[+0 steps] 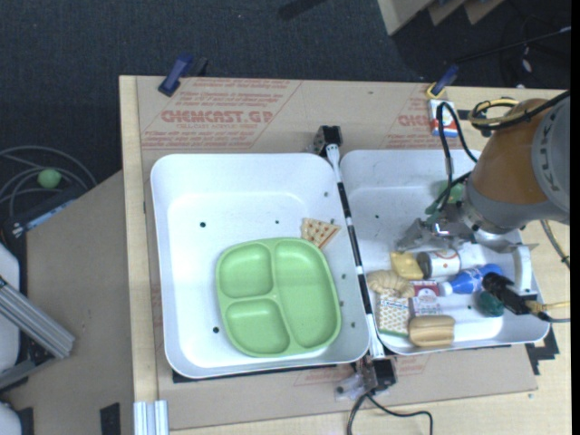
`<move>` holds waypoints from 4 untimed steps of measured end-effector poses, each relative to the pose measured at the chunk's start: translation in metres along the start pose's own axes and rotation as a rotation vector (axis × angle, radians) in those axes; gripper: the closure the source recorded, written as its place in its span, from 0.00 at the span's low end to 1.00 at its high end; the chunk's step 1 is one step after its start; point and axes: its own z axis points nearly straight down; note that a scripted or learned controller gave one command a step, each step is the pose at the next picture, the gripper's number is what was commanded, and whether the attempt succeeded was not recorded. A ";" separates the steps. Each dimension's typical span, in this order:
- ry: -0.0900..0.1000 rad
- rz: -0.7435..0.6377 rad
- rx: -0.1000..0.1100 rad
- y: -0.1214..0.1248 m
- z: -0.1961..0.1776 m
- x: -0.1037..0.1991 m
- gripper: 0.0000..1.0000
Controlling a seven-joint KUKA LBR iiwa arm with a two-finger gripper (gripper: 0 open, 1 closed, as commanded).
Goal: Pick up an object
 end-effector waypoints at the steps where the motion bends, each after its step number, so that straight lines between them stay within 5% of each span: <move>1: -0.001 -0.001 -0.001 0.102 0.000 -0.051 0.00; 2: 0.002 -0.002 0.001 0.067 0.000 -0.009 0.00; 3: 0.000 -0.002 -0.001 0.068 -0.011 -0.010 1.00; 4: -0.001 0.000 -0.002 0.021 -0.097 -0.013 1.00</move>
